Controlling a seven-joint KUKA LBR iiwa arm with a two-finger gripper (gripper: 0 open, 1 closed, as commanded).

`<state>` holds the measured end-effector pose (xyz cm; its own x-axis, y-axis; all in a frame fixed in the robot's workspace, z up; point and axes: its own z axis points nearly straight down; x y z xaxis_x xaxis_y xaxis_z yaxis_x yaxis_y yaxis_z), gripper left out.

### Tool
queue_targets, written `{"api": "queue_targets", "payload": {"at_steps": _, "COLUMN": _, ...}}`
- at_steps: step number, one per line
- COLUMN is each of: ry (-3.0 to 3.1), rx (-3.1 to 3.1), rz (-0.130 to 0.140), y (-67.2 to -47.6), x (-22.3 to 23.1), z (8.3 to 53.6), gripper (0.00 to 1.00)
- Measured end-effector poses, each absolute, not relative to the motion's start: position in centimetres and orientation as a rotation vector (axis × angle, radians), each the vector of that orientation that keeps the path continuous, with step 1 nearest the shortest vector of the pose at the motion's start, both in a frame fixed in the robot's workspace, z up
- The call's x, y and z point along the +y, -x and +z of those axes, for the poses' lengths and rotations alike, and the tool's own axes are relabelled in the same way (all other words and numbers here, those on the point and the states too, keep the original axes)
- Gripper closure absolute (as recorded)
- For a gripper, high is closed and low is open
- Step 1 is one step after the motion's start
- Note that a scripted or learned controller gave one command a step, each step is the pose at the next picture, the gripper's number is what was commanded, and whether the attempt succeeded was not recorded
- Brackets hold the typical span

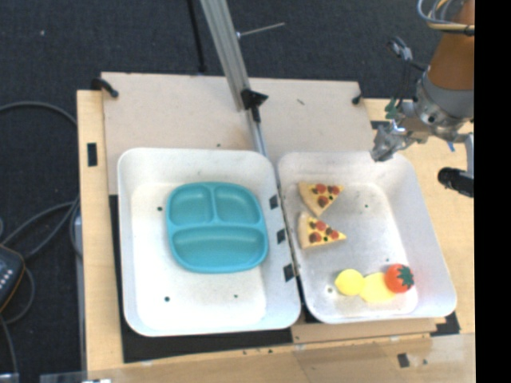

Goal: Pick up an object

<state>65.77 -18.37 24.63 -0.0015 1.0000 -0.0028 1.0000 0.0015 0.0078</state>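
Observation:
In the right bin lie two toy pizza slices, one near the bin's upper left and another just below it. Along the bin's front edge sit a yellow round piece, a pale yellow piece and a red tomato in a row. My gripper hangs over the far right corner of this bin, well apart from all of the toys. Nothing shows between its fingers.
A teal divided plate rests in the left bin. A slanted metal pole rises from the back of the bench between the bins. Cables lie on the dark floor at the left.

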Motion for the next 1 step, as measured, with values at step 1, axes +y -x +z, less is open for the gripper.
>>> {"api": "queue_targets", "payload": {"at_steps": 1, "ry": -2.212, "rx": 2.228, "rz": 0.005, "y": -66.31, "x": -13.27, "z": 25.73, "gripper": 1.0}}
